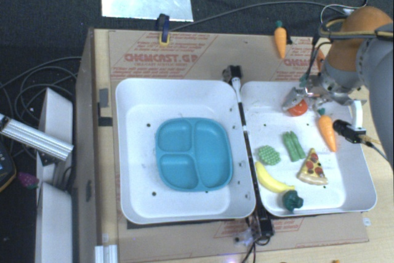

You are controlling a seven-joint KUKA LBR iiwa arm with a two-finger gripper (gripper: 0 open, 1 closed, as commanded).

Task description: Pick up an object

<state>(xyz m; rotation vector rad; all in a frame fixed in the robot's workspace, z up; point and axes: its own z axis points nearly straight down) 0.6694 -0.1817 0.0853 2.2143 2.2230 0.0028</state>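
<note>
My gripper (297, 100) hangs low over the far part of the right bin (351, 194), its metal fingers around a red tomato-like toy (298, 108). The toy still looks to be resting at the bin floor. In the same bin lie an orange carrot (327, 133), a green bean bundle (293, 146), a pizza slice (313, 168), a knobbly green piece (268, 154), a yellow banana (271, 177) and a dark green toy (291, 199).
The left bin (132, 132) holds a blue divided plate (192, 153). A second carrot (281, 40) lies on the cardboard behind the bins. A black clip (234, 74) sits where the bins meet. Cables run along the left side.
</note>
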